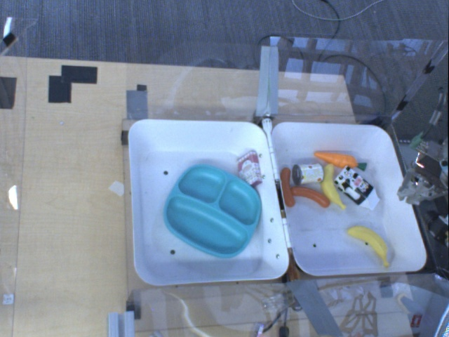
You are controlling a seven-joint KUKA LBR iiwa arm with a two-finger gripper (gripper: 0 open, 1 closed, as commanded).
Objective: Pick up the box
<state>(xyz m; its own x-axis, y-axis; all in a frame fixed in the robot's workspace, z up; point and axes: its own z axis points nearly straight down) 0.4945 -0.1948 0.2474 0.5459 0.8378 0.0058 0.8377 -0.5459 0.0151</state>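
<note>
two shallow white bins, smooth plastic with rounded corners, side by side on a pale wood-grain surface (pixel 70 188). left bin (pixel 151 258) carrying a teal divided tray (pixel 212 210), matte, rounded, three moulded compartments, lying flat near the middle. small red and white packet (pixel 250 168), crinkled, leaning against the wall between the bins, just beside the tray's upper right corner.

right bin (pixel 403 255) holding a cluster near its upper left. box (pixel 353 185), small and rectangular, white with black blotches like a cow pattern, tilted at an angle, resting on a scrap of white paper, right of the cluster. orange carrot (pixel 335 159), tapered, green at one end, just above the box. short cylindrical can (pixel 307 173), silvery ends and pale label, lying on its side. two reddish-brown sausages: one (pixel 287 187) upright along the bin's left wall, another (pixel 310 196) lying crosswise below the can. curved yellow banana (pixel 332 188) between can and box, touching the box's left edge. second banana (pixel 370 243), glossy yellow, alone near the lower right corner.

claw (pixel 421 181) at the right edge beyond the right bin's rim, grey metallic, blurred; open or closed, cannot tell. well apart from the box, nothing visibly gripped.

dark grey carpet (pixel 175 20) above the surface, thin cable (pixel 330 9) looping across it.
</note>
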